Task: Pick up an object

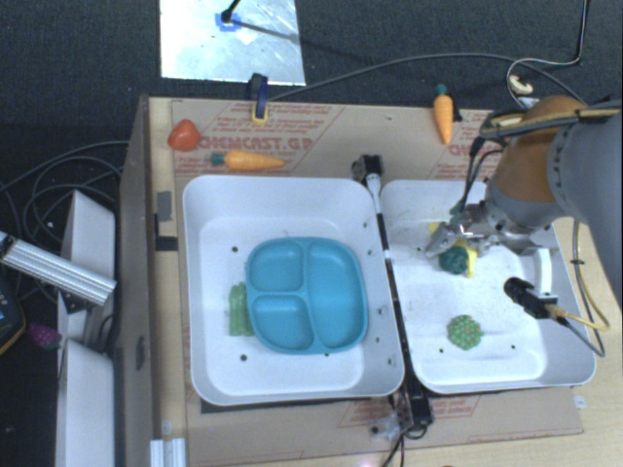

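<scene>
Likely light and slippery, the teal toy [453, 260] in the right bin [425, 305] wants pinching across its middle; the gripper [450, 239] hovers over it, and I cannot tell how wide it stands.

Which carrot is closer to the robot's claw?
The carrot behind the right bin is closer to the gripper. The other carrot lies sideways behind the left bin.

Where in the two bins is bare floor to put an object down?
Left bin: the strip between its far wall and the blue plate. Right bin: the near-left corner beside the green ball. Crowded: around the gripper and the teal toy beside it.
</scene>
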{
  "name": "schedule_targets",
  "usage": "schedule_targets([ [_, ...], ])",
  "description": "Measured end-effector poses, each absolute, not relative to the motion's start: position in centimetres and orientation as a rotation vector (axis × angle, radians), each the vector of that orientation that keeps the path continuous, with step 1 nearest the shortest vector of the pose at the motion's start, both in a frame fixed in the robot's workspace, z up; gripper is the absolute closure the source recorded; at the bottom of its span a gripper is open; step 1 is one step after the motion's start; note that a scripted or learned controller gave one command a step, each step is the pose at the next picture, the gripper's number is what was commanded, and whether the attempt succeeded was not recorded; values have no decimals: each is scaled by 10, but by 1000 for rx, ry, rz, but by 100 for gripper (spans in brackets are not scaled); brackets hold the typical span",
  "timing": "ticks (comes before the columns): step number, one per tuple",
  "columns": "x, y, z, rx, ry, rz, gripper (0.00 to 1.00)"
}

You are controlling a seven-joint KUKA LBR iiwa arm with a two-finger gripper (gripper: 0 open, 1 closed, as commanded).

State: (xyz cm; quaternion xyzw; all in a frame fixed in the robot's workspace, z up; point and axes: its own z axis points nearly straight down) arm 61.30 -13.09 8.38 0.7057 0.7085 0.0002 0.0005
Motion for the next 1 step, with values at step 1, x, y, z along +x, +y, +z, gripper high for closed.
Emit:
schedule_targets([
  [1, 614, -131, 96, 2212, 2224, 4, 100],
])
